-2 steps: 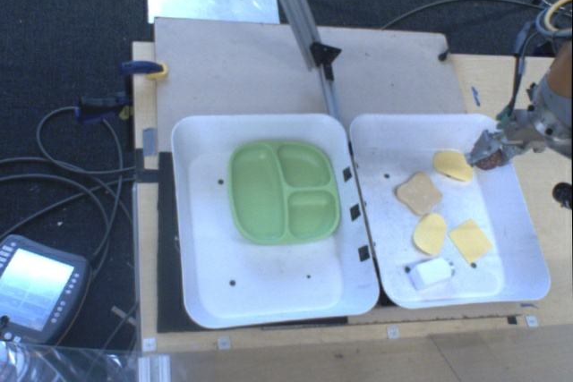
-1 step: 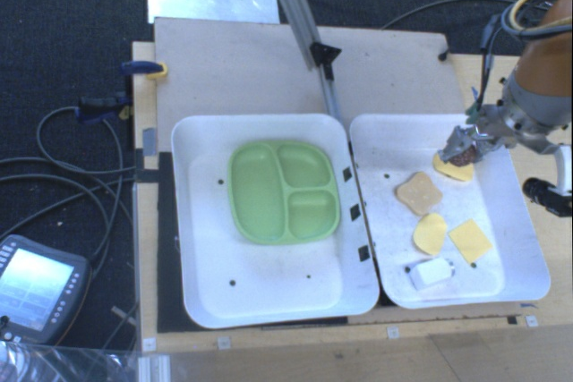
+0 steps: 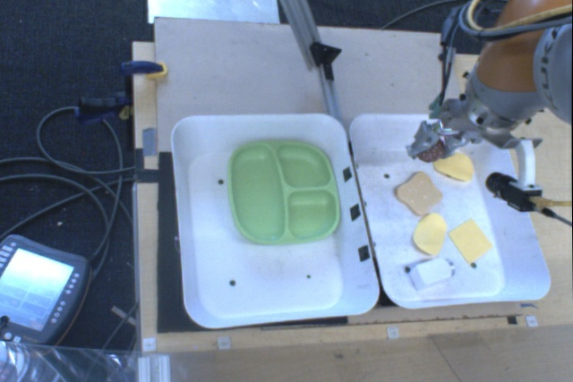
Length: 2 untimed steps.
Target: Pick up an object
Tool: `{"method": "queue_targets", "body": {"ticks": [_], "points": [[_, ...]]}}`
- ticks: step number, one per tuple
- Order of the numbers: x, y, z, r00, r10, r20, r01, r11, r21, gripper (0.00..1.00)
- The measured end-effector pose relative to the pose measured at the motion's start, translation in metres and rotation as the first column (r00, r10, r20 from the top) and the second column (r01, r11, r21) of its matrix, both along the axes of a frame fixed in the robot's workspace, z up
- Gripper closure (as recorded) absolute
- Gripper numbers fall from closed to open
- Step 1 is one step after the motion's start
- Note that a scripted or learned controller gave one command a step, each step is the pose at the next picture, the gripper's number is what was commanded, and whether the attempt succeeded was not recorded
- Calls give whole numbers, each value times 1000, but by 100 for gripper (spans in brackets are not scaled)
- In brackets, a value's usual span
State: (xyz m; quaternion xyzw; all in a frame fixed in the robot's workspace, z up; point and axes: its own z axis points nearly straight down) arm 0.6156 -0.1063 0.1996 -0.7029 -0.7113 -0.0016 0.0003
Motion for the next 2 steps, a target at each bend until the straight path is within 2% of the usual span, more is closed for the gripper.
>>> {"method": "queue_targets", "body": {"ticks": [1,2], "points": [[14,57,-1,1000,0,1,0,1000,0,100],[40,105,7,1000,-1,3,1,1000,0,100]]}}
